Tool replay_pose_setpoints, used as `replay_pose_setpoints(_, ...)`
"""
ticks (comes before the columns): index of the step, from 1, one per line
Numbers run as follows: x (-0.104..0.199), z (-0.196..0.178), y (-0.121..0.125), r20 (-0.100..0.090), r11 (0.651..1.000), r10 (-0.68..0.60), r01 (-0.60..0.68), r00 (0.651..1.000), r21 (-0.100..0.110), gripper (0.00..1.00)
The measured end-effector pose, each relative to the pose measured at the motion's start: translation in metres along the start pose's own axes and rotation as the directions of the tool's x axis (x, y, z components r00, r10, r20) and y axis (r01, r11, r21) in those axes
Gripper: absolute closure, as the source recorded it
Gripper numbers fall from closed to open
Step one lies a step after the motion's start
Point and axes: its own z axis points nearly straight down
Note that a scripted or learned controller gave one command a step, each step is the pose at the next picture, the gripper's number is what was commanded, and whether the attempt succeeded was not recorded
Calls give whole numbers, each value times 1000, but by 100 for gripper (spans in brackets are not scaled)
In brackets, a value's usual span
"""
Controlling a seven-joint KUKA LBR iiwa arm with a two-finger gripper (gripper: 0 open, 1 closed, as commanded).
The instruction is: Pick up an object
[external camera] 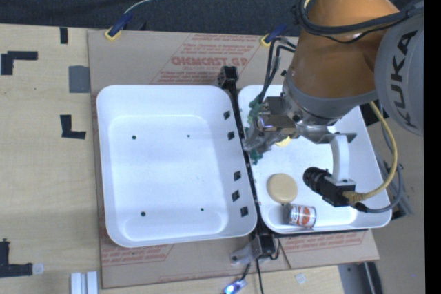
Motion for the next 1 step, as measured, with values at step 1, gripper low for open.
replay_pose_setpoints(1,-50,-96,1,0,1000,9,-9,1000,-21,100)
